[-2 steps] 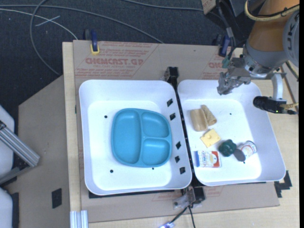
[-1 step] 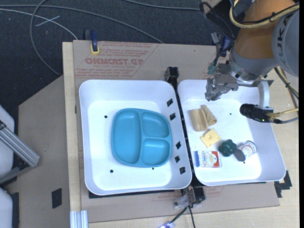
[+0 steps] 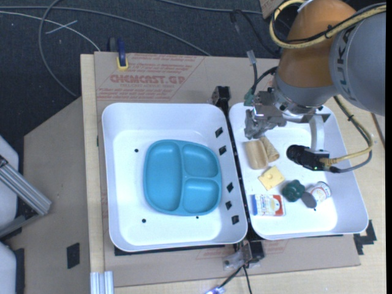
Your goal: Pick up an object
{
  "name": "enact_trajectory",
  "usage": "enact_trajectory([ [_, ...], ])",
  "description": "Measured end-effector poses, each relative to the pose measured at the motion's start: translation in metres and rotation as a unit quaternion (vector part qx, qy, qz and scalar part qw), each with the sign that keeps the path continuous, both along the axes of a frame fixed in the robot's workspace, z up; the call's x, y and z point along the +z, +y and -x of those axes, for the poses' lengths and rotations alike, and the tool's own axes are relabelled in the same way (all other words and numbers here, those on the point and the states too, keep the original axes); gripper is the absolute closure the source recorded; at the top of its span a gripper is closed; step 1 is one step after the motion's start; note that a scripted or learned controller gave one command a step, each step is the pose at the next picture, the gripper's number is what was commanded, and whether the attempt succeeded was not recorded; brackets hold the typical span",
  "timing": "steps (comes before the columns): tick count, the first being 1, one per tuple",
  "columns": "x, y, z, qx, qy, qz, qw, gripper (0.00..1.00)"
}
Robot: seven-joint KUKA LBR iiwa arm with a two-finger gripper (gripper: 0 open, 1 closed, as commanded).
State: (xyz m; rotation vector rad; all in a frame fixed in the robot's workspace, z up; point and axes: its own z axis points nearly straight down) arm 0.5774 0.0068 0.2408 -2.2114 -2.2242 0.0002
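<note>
- The gripper (image 3: 256,129) hung low over the far end of the right bin (image 3: 349,216), just above a tan roll (image 3: 260,152); whether its fingers gripped anything could not be told.
- A yellow block (image 3: 271,178), a green piece (image 3: 293,190), a small card (image 3: 268,205) and a round tub (image 3: 320,192) lay nearer the camera.
- A blue divided plate (image 3: 182,177) sat in the left bin (image 3: 122,225).

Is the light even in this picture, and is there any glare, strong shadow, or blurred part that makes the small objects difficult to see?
Camera view: light is soft and fairly even; the left shallow white bin looks bright with mild glare near its rim; the light-blue divided plastic plate is sharp; the grey arm's end effector casts a dim shadow near the tan bread-shaped piece; small items in the right shallow white bin look slightly soft.
</note>
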Motion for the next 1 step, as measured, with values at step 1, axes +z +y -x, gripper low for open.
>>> enact_trajectory([
  [1, -0.0013, 0.0572, 0.0163, 0.0, 0.0, -0.0002, 1.0, 1.0],
])
